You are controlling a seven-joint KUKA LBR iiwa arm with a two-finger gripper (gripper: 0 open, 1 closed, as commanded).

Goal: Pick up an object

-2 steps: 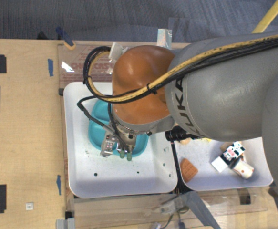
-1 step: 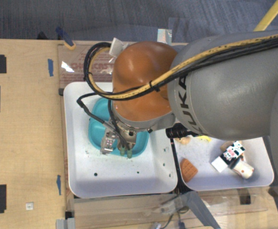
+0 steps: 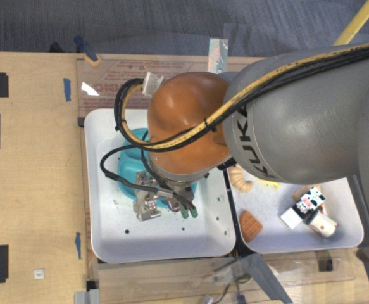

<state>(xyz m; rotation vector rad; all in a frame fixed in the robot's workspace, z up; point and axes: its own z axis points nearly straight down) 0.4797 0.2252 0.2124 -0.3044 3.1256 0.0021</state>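
We see the grey arm with its orange band hanging low over the left white bin (image 3: 108, 233) on the desk, its metal gripper (image 3: 149, 204) just above the bin floor. Whether it is open or closed we cannot tell. The nearest candidate is a turquoise, smooth-looking plastic object (image 3: 128, 170) lying in that bin, largely hidden under the wrist and beside the gripper, not in it. We judge it light, rigid and rather slippery, so a hold across a narrow edge or rim would likely serve best; its full shape stays hidden.
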